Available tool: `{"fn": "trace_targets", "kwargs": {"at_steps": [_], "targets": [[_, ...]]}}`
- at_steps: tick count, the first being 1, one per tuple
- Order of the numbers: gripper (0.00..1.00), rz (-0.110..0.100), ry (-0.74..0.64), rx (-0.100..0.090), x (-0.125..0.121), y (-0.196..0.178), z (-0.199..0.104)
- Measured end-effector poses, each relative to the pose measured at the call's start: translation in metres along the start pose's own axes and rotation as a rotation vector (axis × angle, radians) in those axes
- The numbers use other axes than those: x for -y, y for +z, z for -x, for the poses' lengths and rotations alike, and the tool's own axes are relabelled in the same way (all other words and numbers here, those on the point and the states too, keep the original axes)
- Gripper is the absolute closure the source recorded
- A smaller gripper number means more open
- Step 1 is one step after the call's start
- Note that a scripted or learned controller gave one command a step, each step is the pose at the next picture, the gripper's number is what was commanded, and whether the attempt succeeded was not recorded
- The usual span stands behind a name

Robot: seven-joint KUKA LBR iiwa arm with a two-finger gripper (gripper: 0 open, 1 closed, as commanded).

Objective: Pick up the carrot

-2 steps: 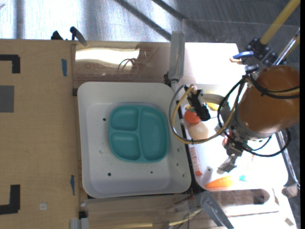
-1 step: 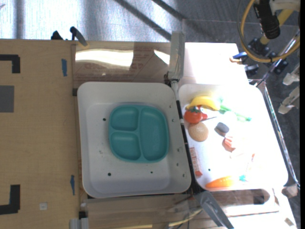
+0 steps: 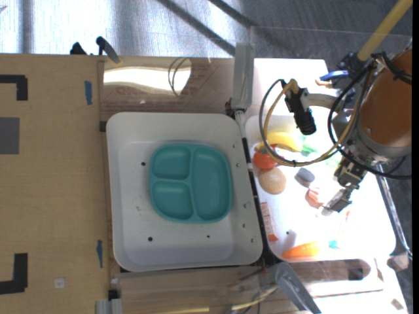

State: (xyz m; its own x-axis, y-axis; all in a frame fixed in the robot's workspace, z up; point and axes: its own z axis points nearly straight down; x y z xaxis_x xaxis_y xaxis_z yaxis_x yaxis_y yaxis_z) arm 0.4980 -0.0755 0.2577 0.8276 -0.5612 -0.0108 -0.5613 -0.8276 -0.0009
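The carrot [image 3: 302, 249] lies in the bin [image 3: 366, 241], not picked up yet, and the gripper [image 3: 337, 203] hangs nearby, grip unclear

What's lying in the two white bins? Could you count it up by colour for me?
Teal: 1, the divided plate in the left bin
Yellow: 1, banana
Orange: 2, carrot and a round fruit
Tan: 1, egg-shaped piece
Grey: 1, small block
Red and white: 1, small item
Total: 7

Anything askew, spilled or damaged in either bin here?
Nothing stands out. The teal tray lies flat in the left bin; the carrot, banana and other items lie loose in the right bin.
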Motion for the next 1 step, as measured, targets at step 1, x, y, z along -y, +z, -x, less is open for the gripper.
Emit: {"fn": "trace_targets", "kwargs": {"at_steps": [1], "targets": [[0.00, 0.002, -0.112, -0.002, 0.0090, 0.0760, 0.0174]]}}
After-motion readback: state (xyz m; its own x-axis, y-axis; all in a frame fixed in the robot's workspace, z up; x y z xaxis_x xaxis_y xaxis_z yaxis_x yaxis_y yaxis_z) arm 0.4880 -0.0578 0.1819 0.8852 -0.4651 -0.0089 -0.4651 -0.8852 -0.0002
